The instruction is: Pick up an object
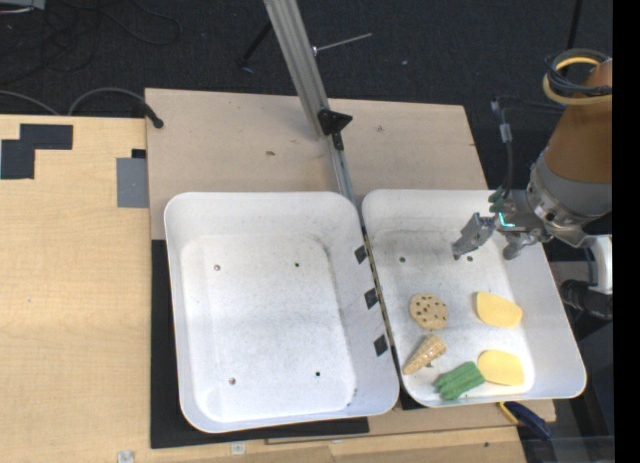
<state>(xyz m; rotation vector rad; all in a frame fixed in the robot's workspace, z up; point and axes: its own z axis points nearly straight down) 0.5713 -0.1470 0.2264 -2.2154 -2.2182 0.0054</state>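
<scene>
Pincer (492,238) open, holding nothing, above the right bin (400,213). Below it: cookie (428,310), cone (424,353), green toy (459,380), two yellow pieces (498,310).

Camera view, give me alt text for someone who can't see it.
A grey robot arm's gripper hovers open over the right white bin, which holds a cookie, a cone, a green piece and two yellow pieces. The left white bin sits beside it.
</scene>
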